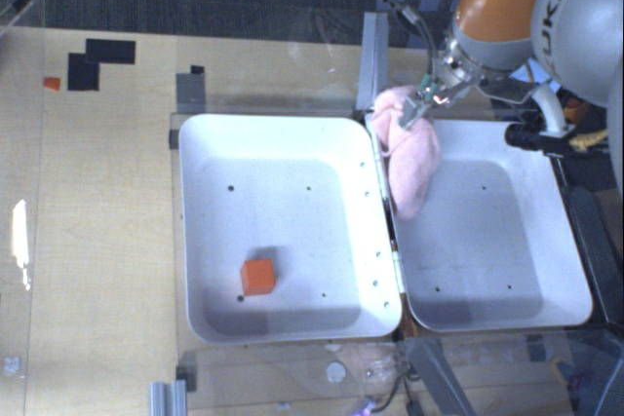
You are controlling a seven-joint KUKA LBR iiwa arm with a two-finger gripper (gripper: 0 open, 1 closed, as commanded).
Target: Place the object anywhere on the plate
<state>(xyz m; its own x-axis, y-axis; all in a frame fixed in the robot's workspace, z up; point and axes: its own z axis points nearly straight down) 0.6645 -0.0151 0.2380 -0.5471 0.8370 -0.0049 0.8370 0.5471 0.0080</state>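
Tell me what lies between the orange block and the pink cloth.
In the camera view, bare white floor of the left bin lies between the orange block and the pink cloth, then the two bins' adjoining rims, which the cloth hangs over.

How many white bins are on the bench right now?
2: the left bin holds an orange block; the right bin has a pink cloth draped over its left edge.
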